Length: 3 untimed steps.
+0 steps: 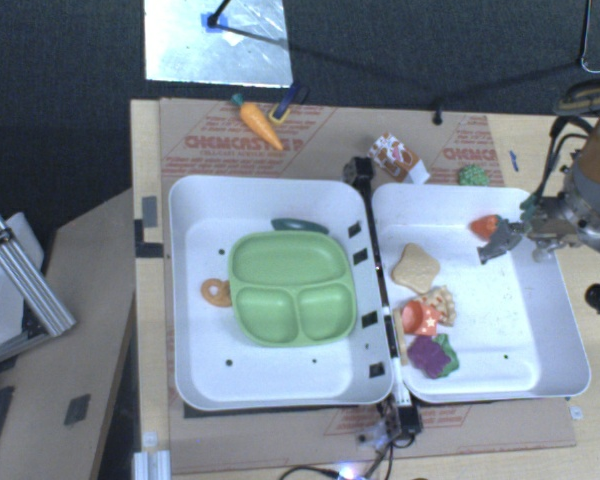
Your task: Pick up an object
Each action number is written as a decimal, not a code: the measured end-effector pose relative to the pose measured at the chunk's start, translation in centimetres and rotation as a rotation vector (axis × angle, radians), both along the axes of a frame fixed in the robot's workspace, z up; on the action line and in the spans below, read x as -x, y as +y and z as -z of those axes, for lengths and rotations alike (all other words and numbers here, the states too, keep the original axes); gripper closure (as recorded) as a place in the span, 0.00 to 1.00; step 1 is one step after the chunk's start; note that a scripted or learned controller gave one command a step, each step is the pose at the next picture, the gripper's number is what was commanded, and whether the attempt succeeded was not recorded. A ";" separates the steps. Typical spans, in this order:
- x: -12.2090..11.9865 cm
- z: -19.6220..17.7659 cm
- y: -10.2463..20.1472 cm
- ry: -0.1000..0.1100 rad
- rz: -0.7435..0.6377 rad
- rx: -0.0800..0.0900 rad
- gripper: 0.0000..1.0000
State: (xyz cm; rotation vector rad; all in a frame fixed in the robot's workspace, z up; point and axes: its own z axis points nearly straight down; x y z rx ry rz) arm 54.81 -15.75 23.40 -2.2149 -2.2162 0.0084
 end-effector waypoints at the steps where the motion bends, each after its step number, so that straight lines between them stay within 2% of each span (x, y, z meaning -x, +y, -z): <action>1: -0.2 -0.6 0.0 -0.011 -0.003 0.002 0.00; 2: -0.6 3.6 0.2 -0.008 -0.001 0.001 0.00; 3: -0.2 9.9 -0.1 -0.006 0.000 0.001 0.00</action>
